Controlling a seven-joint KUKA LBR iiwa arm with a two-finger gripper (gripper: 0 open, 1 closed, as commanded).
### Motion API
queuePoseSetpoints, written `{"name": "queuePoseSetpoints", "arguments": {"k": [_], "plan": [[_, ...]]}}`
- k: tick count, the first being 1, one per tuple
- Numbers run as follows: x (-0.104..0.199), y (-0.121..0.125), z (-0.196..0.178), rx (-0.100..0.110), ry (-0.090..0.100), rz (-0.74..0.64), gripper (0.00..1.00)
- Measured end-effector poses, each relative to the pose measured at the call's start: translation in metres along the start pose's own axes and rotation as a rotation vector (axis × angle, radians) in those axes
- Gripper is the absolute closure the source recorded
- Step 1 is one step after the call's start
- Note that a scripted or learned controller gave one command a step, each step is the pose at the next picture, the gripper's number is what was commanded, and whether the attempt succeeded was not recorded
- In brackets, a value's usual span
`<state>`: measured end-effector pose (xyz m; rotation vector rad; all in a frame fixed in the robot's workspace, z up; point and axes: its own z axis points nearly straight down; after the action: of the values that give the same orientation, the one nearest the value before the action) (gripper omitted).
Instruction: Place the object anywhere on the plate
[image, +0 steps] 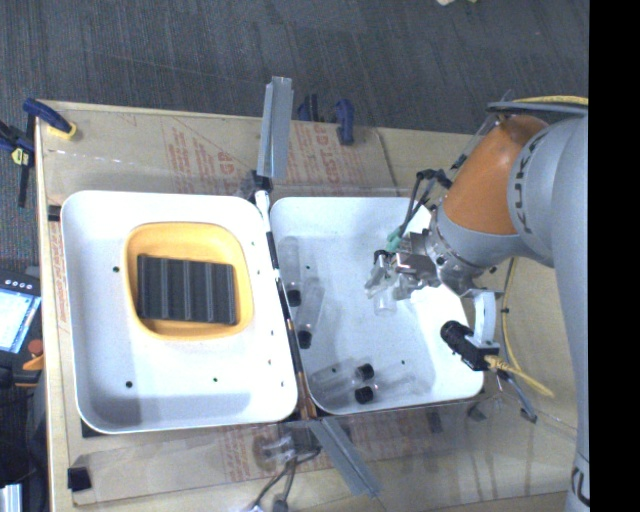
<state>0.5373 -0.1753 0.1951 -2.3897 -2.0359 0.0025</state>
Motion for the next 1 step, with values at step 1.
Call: {"name": "queuePoseSetpoints", "arguments": {"k": [1], "plan": [[0.0524, -0.0146, -0.0045, 0.004, 0.001, -0.241, 1.0]]}}
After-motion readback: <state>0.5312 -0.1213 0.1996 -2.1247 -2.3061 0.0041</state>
